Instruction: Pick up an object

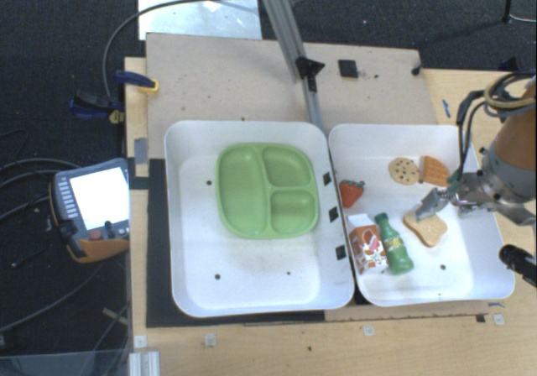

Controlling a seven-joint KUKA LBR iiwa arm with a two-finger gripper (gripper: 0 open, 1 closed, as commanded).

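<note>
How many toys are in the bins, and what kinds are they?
Green divided plate: 1
Cookie: 1
Toast or bread pieces: 2
Red strawberry: 1
Green bottle: 1
Orange-and-white carton: 1
Total: 7
</note>
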